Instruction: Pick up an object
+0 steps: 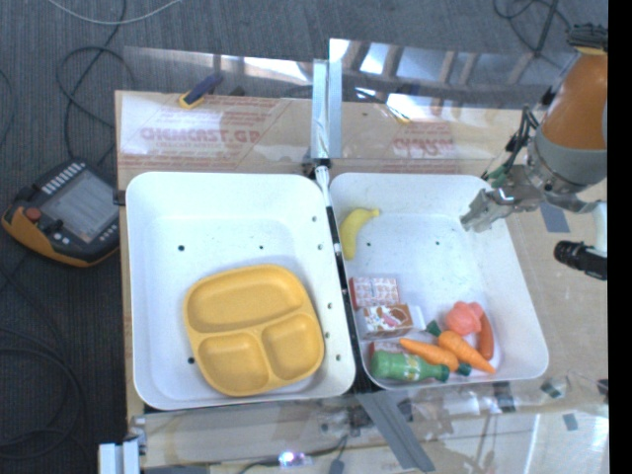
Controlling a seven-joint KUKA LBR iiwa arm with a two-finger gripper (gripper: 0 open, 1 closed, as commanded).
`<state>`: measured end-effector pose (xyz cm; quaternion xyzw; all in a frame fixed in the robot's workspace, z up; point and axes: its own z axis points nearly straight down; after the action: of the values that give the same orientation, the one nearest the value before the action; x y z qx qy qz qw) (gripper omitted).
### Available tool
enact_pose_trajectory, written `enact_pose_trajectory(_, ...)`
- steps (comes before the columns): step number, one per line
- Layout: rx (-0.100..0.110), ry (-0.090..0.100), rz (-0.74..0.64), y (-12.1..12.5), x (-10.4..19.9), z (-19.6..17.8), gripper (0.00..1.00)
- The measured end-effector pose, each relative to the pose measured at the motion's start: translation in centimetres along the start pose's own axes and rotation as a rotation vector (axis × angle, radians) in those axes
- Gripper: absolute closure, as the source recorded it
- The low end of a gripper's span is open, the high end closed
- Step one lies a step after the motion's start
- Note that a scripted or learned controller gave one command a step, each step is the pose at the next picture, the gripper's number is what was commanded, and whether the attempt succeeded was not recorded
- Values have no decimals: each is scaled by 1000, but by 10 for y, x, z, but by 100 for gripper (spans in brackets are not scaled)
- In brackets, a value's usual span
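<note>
Green plastic toy bottle & orange toy carrots crowd right bin's front edge, pincer w/ nothing in it over back-right corner; tight cluster risks a slipped grab.

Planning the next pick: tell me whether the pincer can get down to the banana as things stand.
Probably yes. The banana lies alone at the right bin's far left corner, with nothing on top of it. The pincer hovers over the same bin, and bare floor lies between them. The bin wall beside it may crowd the approach.
</note>
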<state>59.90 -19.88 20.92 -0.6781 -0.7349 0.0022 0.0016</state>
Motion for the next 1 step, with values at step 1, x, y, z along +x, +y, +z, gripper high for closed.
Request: enact_pose_trajectory(1,0,1,32,19,25,-2,100)
